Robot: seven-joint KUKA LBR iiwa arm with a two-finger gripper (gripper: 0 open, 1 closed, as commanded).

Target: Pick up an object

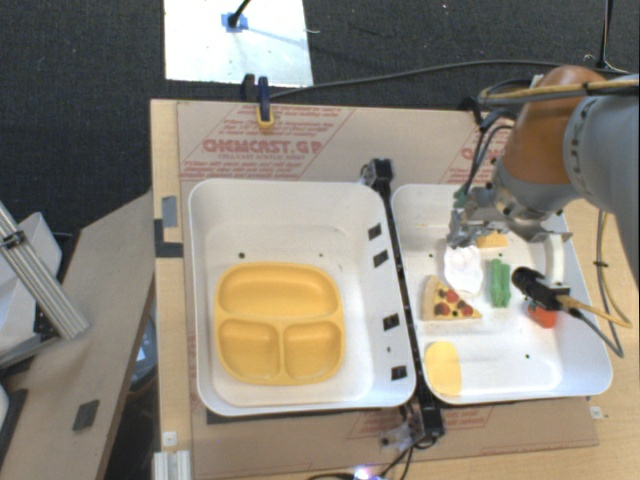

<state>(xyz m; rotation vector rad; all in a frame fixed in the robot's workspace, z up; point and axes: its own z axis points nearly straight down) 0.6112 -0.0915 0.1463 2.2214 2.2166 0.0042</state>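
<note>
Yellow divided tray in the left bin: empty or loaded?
Empty. All three compartments of the yellow tray show bare yellow plastic. The pizza slice lies in the right bin.

Plain white on both bins, the left bin [290,203] and the right bin [565,368]. Solid yellow across the divided tray [280,320]. Among the small things: tan pizza slice [447,301] dotted with red, white lump [463,265], green block [498,280], pale yellow oval [443,366], small yellow piece [491,239], red-orange piece [543,317]. Grey on the arm [605,153], with an orange band. Brown cardboard [330,133] printed with red lettering. Dark speckled floor [80,68]; white sheet [235,28] marked with a blue spot.
</note>
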